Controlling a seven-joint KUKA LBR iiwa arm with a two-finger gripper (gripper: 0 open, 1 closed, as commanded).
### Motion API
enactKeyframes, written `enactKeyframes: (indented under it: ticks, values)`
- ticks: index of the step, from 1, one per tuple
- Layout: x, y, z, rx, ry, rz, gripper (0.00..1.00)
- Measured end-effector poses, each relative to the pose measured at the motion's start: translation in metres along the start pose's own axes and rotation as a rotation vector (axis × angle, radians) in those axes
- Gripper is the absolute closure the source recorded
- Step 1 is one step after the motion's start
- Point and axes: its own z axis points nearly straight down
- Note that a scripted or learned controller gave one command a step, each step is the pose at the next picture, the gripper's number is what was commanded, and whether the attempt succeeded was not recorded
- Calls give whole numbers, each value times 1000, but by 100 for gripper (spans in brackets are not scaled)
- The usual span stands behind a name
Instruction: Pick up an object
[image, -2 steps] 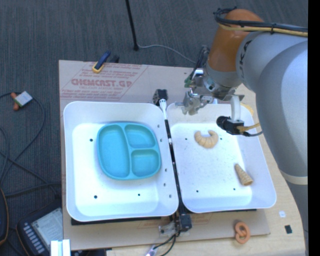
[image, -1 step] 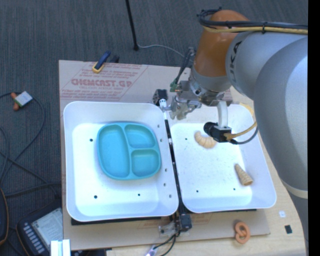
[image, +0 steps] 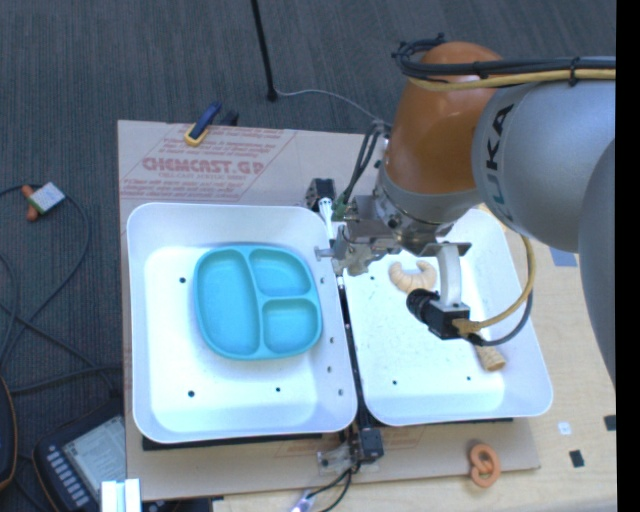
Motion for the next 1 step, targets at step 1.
enactKeyframes:
  ticks: [1]
  values:
    - [49,-35,49,1,-1,0,100]
